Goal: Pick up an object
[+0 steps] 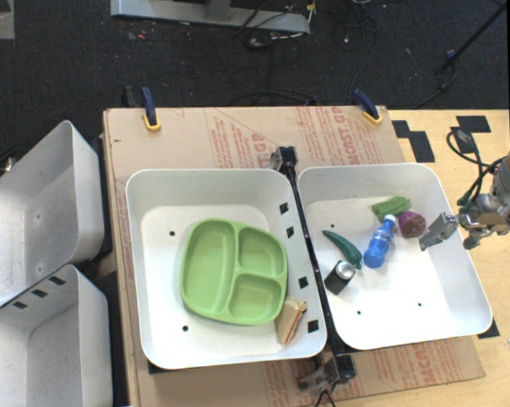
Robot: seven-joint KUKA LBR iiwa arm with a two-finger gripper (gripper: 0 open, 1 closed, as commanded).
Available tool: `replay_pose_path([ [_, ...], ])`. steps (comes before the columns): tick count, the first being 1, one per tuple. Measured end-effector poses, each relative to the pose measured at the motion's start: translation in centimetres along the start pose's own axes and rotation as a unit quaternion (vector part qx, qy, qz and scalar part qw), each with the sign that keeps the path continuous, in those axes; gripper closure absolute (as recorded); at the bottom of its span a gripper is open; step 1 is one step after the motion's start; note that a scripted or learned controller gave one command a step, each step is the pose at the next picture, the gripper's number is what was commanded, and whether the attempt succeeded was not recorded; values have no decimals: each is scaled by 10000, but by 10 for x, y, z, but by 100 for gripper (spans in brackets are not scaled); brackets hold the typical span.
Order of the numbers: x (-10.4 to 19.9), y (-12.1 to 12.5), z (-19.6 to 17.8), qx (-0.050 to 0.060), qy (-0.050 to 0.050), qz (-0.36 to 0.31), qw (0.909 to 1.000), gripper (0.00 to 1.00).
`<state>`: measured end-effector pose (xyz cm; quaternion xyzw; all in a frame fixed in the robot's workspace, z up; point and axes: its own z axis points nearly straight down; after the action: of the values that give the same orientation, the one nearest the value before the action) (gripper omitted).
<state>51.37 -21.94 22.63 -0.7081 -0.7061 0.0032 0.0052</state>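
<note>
Blue bottle [378,245] left of gripper [453,230]

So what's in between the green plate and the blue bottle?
In the camera view, between the green plate and the blue bottle lie the bins' rims, a dark green pepper and a black can.

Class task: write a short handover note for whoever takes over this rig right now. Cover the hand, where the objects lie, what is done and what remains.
Hand: at the right bin's right rim, holding nothing visible.
Right bin: blue plastic bottle, purple round object, light green piece, dark green curved piece, small black and silver object.
Left bin: green divided plate, tan block.
Done: nothing picked up.
Left: grasp and lift one object.
</note>
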Motion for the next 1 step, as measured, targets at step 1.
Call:
replay_pose_path([
  [1,1,3,-6,-56,-15,-20,10000,0],
])
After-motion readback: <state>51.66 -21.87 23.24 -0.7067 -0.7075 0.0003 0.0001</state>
